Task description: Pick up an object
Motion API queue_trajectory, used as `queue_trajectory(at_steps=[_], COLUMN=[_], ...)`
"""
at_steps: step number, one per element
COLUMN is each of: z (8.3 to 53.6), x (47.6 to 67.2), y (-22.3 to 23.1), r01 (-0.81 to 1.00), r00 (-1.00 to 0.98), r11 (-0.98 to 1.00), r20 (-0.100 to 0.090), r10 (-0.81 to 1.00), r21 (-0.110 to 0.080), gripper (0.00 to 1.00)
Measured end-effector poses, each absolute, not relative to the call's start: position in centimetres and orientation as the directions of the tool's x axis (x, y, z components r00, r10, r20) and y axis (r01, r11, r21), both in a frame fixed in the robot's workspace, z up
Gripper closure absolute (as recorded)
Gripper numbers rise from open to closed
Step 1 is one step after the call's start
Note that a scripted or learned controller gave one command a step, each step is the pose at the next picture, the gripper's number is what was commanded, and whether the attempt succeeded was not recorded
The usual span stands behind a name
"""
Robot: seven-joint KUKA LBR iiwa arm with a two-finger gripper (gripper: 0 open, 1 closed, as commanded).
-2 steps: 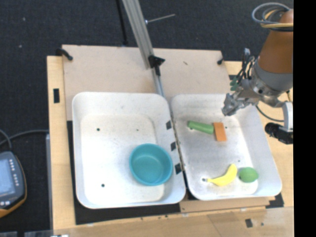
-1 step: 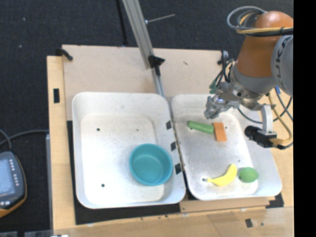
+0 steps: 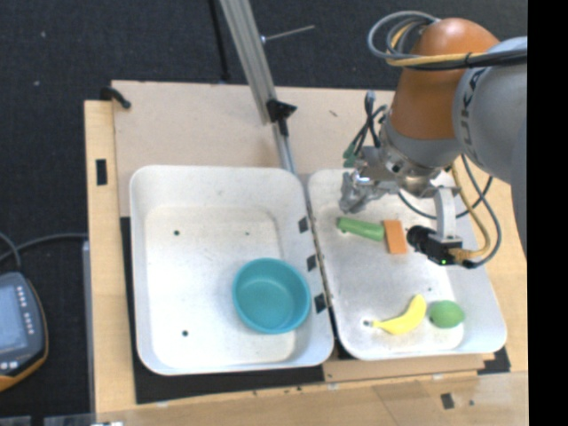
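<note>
Below gripper [image 3: 353, 193]: green-handled tool [image 3: 373, 231] (orange head).

Pale wooden bench [image 3: 195, 127] on dark speckled carpet [image 3: 53, 43], slanted aluminium rail [image 3: 247, 38] rising from its far side, handheld control pendant [image 3: 18, 327] with cable on the floor at left, even overhead light

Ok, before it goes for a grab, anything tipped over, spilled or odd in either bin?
Nothing stands out. The blue bowl sits upright in the left bin. In the right bin, the green and orange tool, banana and green ball lie loose. The gripper hovers above the tool.
</note>
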State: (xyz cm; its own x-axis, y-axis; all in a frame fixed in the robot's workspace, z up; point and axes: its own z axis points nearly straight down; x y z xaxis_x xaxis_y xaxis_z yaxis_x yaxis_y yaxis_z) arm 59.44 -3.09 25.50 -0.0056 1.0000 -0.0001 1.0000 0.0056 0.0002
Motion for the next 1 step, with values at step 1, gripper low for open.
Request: queue_trajectory(at_steps=[1], z=[24.26], x=[60.54], y=[2.72], r01=[1.000], r00=[-0.006], r11=[0.006], r20=[0.000], r10=[1.000], r21=[0.002], gripper=[1.00])
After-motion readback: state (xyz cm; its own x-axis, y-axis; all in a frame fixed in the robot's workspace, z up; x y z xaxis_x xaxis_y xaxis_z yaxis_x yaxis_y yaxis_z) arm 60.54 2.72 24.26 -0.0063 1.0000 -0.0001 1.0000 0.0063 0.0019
